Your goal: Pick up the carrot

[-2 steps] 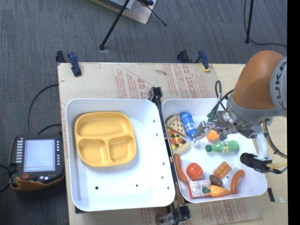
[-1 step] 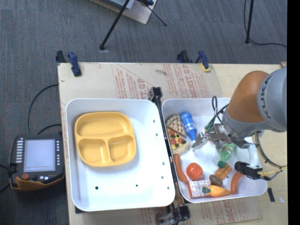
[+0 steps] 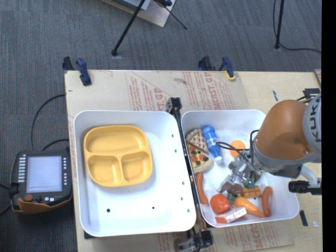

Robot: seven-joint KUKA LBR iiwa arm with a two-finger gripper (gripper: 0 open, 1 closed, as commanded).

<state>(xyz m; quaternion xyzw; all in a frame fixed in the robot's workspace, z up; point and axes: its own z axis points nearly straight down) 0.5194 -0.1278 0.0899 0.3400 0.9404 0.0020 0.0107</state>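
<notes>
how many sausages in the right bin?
2. One sausage lies along the right bin's left wall, below the pizza slice. The other sausage lies near the right wall, beside the carrot. The arm covers part of the bin, so more may be hidden.

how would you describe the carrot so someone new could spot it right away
Look in the right-hand white bin, at its near end just below the gripper. The carrot lies there between a red tomato and a red sausage. It is the long orange piece that tapers to a point, unlike its red neighbours.
</notes>
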